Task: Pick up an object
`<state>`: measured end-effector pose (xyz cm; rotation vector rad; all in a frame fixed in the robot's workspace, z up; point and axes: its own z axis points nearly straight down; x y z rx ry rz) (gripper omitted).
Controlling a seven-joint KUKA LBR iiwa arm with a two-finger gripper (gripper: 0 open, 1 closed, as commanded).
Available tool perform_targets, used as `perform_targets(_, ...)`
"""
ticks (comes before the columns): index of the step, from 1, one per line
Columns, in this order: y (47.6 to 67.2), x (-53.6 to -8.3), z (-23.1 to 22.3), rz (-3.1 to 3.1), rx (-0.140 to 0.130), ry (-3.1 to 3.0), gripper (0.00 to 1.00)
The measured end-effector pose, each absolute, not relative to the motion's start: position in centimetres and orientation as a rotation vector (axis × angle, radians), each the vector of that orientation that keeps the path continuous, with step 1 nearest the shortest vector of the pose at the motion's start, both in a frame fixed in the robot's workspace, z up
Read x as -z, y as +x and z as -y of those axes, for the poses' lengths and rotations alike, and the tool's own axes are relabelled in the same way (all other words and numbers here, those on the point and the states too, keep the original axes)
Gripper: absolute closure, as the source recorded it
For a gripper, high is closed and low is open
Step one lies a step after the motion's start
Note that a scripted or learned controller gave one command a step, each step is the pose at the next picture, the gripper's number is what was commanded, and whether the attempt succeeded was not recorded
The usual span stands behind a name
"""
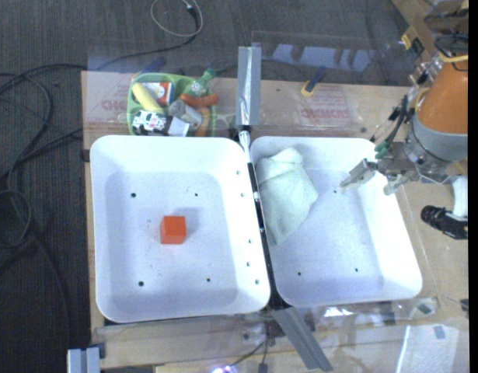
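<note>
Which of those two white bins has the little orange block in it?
The left bin, the one farther from the arm. The orange block sits alone near its middle. The right bin holds a crumpled white cloth, with the pincer above it.

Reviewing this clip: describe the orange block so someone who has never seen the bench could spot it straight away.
Start with the two white bins side by side and take the left bin in the camera view. Near the middle of its floor sits the orange block, a small cube lying alone. The right bin holds a crumpled white cloth instead, so the block's bright colour and square shape set it apart.
</note>
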<state>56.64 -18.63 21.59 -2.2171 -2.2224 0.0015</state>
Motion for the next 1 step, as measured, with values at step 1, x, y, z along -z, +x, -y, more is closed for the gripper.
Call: perform_targets(1,54.96,-18.27,8.49,1.956,-0.003,-2.454,0.00)
